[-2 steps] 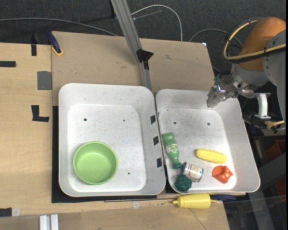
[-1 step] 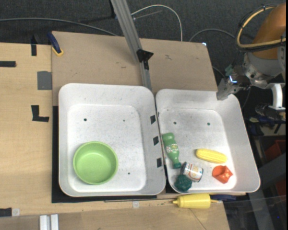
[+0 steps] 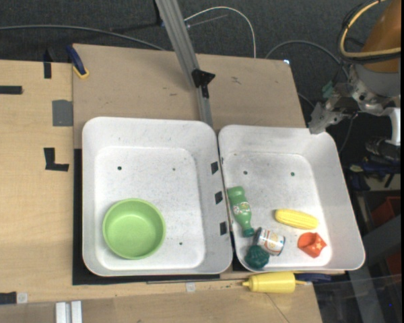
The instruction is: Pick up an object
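I see the gripper (image 3: pixel 321 118) off the right bin's (image 3: pixel 337 159) upper right corner; jaw state I cannot tell. In that bin: green bottle (image 3: pixel 241 210), small can (image 3: pixel 270 241), yellow corn (image 3: pixel 296 218), red piece (image 3: pixel 312 244). Labels unreadable. Green bowl (image 3: pixel 133 228) sits in the left bin (image 3: pixel 94 140).

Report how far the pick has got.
Done: nothing looks lifted. The green bottle, yellow corn, red piece and small can lie in the right bin; the green bowl sits in the left. In hand: the arm is off beyond the right bin. Left: approach, grasp, lift.
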